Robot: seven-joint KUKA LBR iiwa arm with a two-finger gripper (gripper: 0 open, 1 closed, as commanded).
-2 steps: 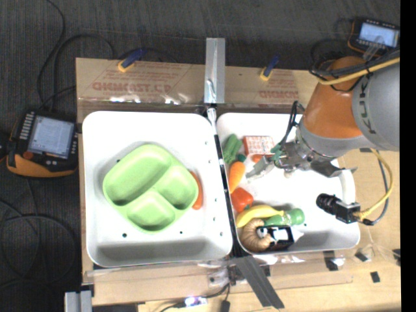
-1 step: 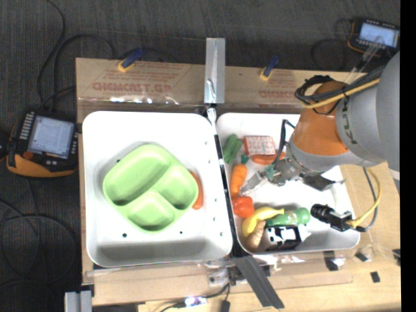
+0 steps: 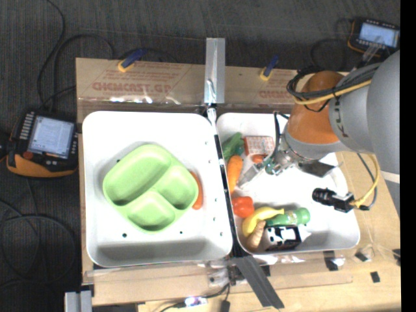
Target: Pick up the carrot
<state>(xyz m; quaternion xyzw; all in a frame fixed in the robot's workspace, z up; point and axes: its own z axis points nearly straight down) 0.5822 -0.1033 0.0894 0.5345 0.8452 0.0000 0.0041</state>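
The carrot [image 3: 234, 172] is an orange stick lying along the left wall of the right bin [image 3: 338, 229], its length running near to far. My gripper [image 3: 261, 167] hangs low over that bin, just right of the carrot and close to it. I see nothing held in it. The grey arm with its orange band [image 3: 315, 119] reaches in from the right and hides the bin's far right corner.
Crowded around the carrot are a green vegetable [image 3: 231, 145], a red and white packet [image 3: 259, 144], a red fruit [image 3: 242, 206], a banana [image 3: 260, 217], a green bottle [image 3: 290, 217] and a dark box [image 3: 283, 237]. The left bin [image 3: 97, 239] holds a green divided plate [image 3: 151, 185].
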